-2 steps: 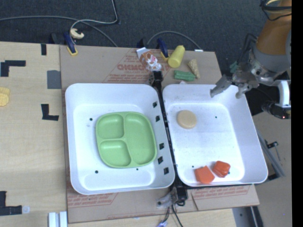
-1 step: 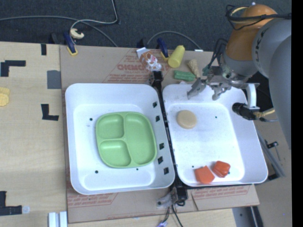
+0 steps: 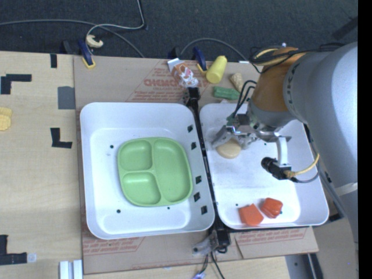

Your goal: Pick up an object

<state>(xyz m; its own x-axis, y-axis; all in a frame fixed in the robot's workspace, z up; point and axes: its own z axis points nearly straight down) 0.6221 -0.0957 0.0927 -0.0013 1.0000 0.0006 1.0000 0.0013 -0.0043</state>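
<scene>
Arm: grey with an orange band, reaching in from 3 o'clock over the right bin (image 3: 314, 214).
Tool (image 3: 228, 133): low over the right bin's upper left part, metal fingers pointing toward 8 o'clock; whether they are spread or closed cannot be told, and nothing is seen between them.
Tan object (image 3: 229, 150): small, rounded, pale beige lump with a smooth, potato-like look, lying on the bin floor just below the tool's tip, touching it or nearly so.
Orange blocks (image 3: 261, 210): two small orange-red pieces side by side at 6 o'clock in the right bin, well apart from the tool.
Left bin (image 3: 93, 156): holds a light green divided plate (image 3: 154, 171) with three compartments, near its centre.
Worktop edge: a yellow object (image 3: 216, 68) and a green piece (image 3: 225, 92) lie beyond the bins at 12 o'clock.
</scene>
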